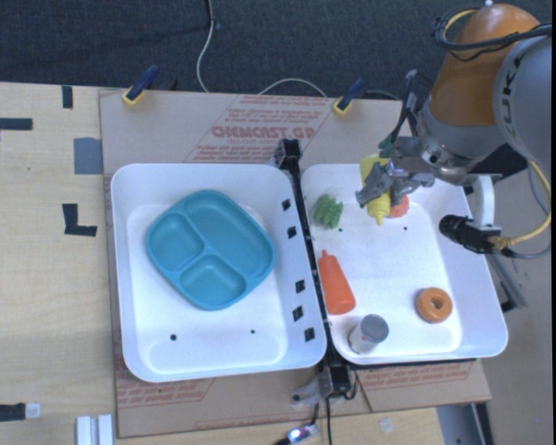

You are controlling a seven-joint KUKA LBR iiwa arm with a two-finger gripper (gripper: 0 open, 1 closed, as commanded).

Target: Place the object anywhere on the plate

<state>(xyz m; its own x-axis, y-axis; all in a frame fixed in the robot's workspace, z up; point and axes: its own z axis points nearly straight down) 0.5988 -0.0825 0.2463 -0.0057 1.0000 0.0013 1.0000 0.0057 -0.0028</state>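
A blue plate [209,247] with three compartments lies in the left bin [134,341]. My gripper [385,191] hangs over the far part of the right bin [477,341], directly above a yellow object [378,211] that sits next to a small red piece [399,208]. The gripper covers much of the yellow object, and a grasp cannot be made out. A green leafy toy [328,210] lies just left of the gripper, near the divider between the bins.
In the right bin, an orange bottle-shaped toy [334,283] lies by the left wall. A grey cylinder [370,331] stands at the front and an orange ring [434,305] sits at the front right. Black clips [299,286] line the bins' shared edge.
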